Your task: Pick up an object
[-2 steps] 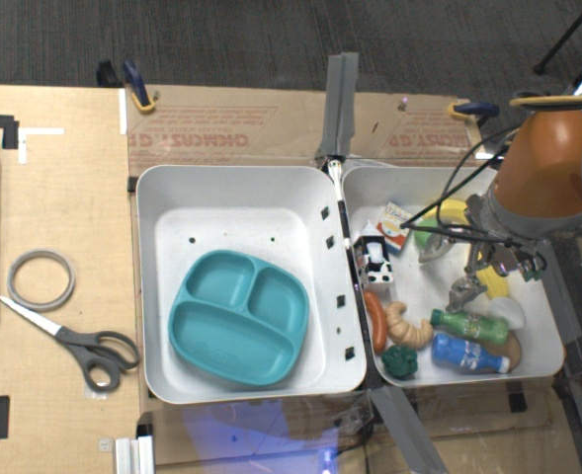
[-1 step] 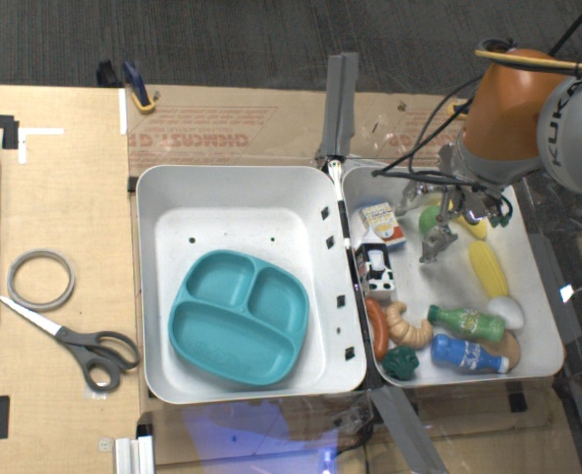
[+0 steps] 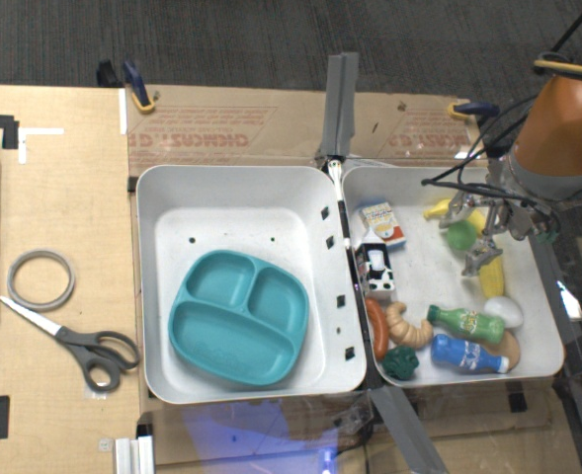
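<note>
In the right bin (image 3: 542, 358), toward its two o'clock corner, the gripper (image 3: 478, 235) hangs low over a cluster of toy food; whether its jaws are released or clenched I cannot tell, since cables and metal parts blur together there. No object shows between them, so I judge the pick not yet made. Just beside it lie a green round piece (image 3: 460, 235), a yellow piece (image 3: 439, 208) at its ten o'clock, and a ridged yellow corn cob (image 3: 492, 278) at its six o'clock; any of these looks like the likely target.

The remaining candidates crowd the bin's lower half, probably tumbled there loosely: a glossy green bottle (image 3: 465, 320), a blue bottle (image 3: 470, 355) with a white label, a white egg shape (image 3: 504, 312), a red sausage (image 3: 376, 329), a tan knobbly piece (image 3: 407, 327) and a dark green leafy lump (image 3: 401, 363). Along the nine o'clock wall sit a small carton (image 3: 379, 222) and a black-and-white box (image 3: 375, 269). Their smooth rounded plastic could slip from a pinch.

The left bin (image 3: 162, 215) holds a teal divided plate (image 3: 239, 316), matte and shallow. On the table (image 3: 53, 196), at nine o'clock, lie a tape roll (image 3: 41, 278) and grey-handled scissors (image 3: 78, 344).
</note>
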Robot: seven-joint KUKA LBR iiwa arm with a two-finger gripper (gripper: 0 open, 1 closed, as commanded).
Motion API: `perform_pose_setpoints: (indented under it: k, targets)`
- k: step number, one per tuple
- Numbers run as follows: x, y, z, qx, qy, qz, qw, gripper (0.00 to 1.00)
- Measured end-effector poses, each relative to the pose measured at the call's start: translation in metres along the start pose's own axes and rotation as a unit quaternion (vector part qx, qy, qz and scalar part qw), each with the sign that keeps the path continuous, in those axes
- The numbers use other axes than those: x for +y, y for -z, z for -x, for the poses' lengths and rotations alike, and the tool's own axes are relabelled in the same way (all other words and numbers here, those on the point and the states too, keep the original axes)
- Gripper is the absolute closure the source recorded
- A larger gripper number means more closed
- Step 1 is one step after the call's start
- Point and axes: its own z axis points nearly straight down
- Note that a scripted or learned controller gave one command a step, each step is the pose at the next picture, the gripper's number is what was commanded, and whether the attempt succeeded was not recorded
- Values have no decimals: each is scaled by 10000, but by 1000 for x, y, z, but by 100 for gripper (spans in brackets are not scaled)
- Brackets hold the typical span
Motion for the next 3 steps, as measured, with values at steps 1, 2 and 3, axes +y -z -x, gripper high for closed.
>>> perform_pose_setpoints:
  k: [1,2,3]
  targets:
    - [0,11,2,-31,12,-12,10000,100]
    - [24,102,32,-9,-344,3,9994,100]
    - [24,101,32,-6,-344,4,9994,0]
